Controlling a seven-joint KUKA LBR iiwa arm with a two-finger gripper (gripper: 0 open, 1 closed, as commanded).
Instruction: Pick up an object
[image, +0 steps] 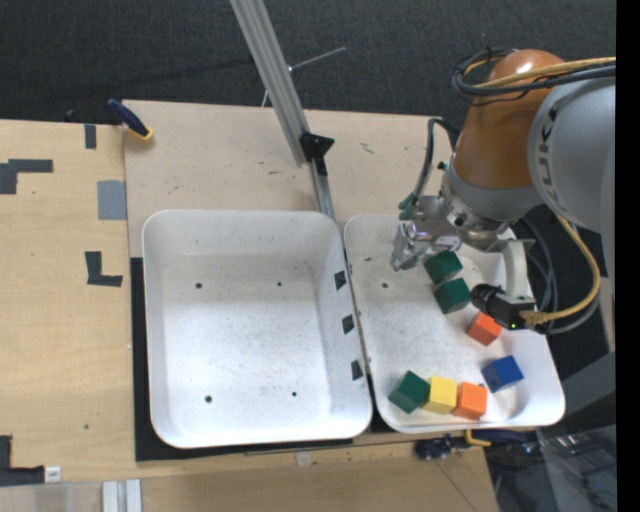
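Note:
My gripper (410, 250) hangs over the upper part of the right bin (385, 330), below the arm's orange band. A dark green block (441, 266) lies just to its right, close beside it, and a second green block (452, 295) sits right below that one. Further down the bin lie an orange block (484, 328) and a blue block (502, 372). Along the front wall a green block (409, 391), a yellow block (441, 394) and an orange block (470, 399) stand in a row.
The left bin (240, 330) adjoins the right one along a shared rim. A slanted metal pole (285, 90) runs down to the bins' junction. Cables and a black fitting (500, 300) hang at the right bin's right edge.

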